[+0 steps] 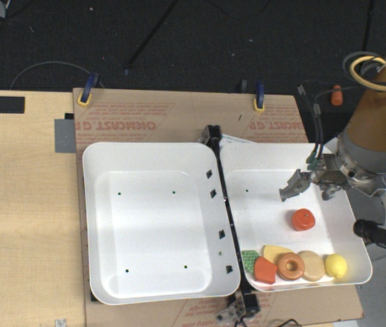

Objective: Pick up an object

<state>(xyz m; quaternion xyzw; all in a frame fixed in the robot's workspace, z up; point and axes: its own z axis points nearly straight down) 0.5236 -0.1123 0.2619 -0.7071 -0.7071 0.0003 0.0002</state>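
One camera view, looking down: gripper (310,186) open and empty over the right bin (261,162). Red round object (303,219) alone on the bin floor, just nearer than the fingertips, slightly left; no long axis.

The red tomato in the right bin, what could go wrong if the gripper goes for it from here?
The red tomato looks round, so it may roll or squirt out as the gripper closes. The gripper sits above and apart from it, so a misaligned descent could merely nudge it toward the pile by the near wall of the right bin.
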